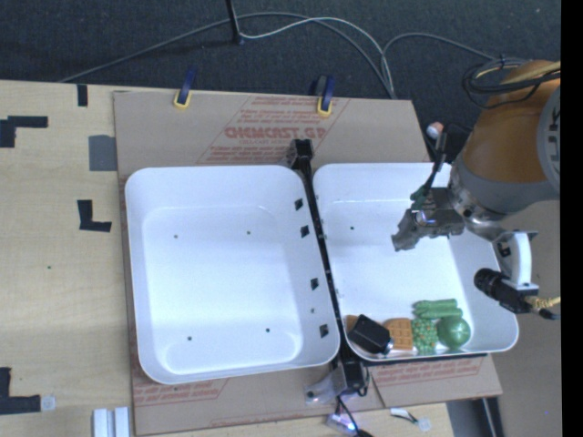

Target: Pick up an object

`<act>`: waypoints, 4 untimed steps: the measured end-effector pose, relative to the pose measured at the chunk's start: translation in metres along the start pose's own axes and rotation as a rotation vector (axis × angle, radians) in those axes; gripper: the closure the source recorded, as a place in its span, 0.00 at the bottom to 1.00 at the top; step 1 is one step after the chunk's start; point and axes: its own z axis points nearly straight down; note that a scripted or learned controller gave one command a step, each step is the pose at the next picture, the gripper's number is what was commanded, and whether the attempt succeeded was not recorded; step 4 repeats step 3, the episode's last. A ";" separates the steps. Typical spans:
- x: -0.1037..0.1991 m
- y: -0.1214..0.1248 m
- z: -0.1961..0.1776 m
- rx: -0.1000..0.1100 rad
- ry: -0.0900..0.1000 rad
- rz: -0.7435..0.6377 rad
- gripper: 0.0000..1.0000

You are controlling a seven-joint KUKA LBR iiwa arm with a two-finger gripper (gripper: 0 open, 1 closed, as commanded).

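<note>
My gripper (407, 235) hangs over the middle of the right bin (383, 185), reaching in from the right below the grey and orange arm. Nothing shows between its fingers. Several small objects lie along the right bin's near edge: a black block (371, 334), an orange-brown piece (397, 333), and a green toy (439, 324) made of a ridged part and a round part. They lie well below the gripper, toward the front of the bin.
The left bin (219, 271) sits beside the right one, joined by a black divider strip (314, 244). Both rest on a cardboard sheet (264, 126) held by two clamps at the back. Cables run across the dark floor behind.
</note>
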 end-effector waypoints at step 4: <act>0.175 0.013 0.017 0.000 -0.001 0.000 1.00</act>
